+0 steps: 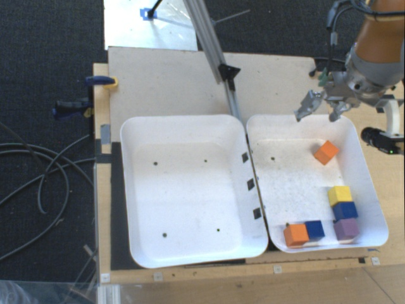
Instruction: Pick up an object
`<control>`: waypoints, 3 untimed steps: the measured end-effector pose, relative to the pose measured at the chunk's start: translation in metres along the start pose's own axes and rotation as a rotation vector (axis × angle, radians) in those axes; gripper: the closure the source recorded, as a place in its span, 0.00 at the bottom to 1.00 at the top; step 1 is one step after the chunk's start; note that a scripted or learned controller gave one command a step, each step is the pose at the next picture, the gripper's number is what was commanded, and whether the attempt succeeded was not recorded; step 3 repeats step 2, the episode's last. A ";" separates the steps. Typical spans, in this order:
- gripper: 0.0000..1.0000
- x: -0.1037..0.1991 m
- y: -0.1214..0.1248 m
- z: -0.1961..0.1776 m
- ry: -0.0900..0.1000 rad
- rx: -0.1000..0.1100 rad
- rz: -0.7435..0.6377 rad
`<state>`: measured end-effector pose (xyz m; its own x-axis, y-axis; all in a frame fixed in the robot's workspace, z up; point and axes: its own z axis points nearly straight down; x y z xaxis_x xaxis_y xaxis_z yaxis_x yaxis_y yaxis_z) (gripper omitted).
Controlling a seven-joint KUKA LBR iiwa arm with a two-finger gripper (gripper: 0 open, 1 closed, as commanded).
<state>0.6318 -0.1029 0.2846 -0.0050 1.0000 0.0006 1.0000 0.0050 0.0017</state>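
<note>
The fingers stand apart with nothing between them, the gripper hovering over the right bin's far edge. Nearest candidates crowd the near right corner: orange cube, blue cube, purple cube, yellow cube. Target the isolated orange block near the far right corner; descend centred. The arm is cut off beyond the wrist.

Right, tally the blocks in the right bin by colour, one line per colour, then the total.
Orange blocks: 2, one alone at the far side, one at the near edge
Blue blocks: 2
Yellow block: 1
Purple block: 1
Total: 6 blocks in the right bin
</note>
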 end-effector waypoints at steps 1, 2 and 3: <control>0.00 -0.081 0.003 -0.047 -0.006 -0.006 0.009; 0.00 -0.101 -0.019 0.096 0.000 0.007 0.005; 0.00 -0.101 -0.019 0.096 0.000 0.007 0.005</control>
